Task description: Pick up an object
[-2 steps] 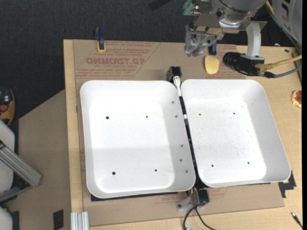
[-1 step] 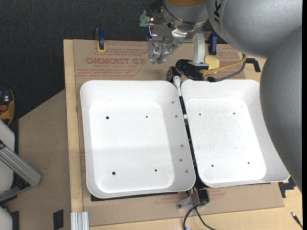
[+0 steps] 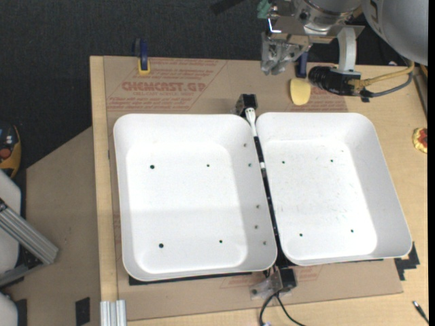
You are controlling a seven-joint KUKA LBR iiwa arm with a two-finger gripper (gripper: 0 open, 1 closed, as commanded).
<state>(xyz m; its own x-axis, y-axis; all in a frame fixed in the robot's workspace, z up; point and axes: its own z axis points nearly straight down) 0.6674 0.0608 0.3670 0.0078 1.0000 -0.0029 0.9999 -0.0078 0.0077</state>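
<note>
Pale yellow object [image 3: 300,91] sits by the counter's [image 3: 177,87] far edge, just beyond the far left corner of the right bin [image 3: 326,202]; whether it rests on the counter or hangs above it cannot be told. The tool [image 3: 275,65] hovers just left of it, outside both bins, and how far open it is cannot be told. The left bin [image 3: 183,195] touches the right one, with a black clip [image 3: 246,104] at their far junction. A blue clamp [image 3: 143,54] grips the counter's far left corner.

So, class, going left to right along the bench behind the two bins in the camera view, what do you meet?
blue clamp → black clip at the bins' join → gripper → pale yellow lump
</note>
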